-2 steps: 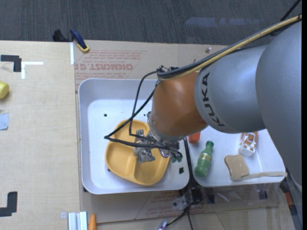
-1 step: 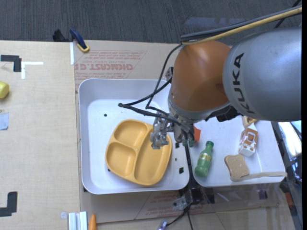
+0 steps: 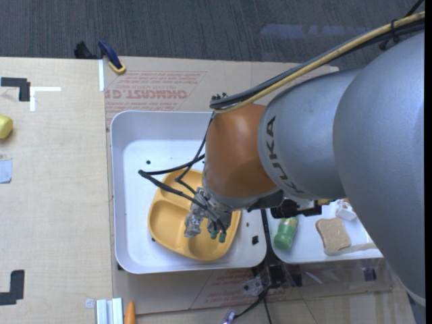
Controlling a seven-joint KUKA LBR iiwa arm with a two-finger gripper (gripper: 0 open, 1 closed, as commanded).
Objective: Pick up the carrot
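My claw (image 3: 202,227) hangs low over the yellow tray (image 3: 169,221) in the left bin (image 3: 128,181); I cannot tell its state. I judge I must first find the carrot.

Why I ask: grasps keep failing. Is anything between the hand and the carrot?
Cannot tell. The hand hangs over the yellow plate in the left bin, and the arm covers much of that plate.

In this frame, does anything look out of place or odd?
Yes: a small yellow object lies on the bench at the far left edge, well outside both bins. In the left bin, the yellow divided plate sits askew under the end effector.
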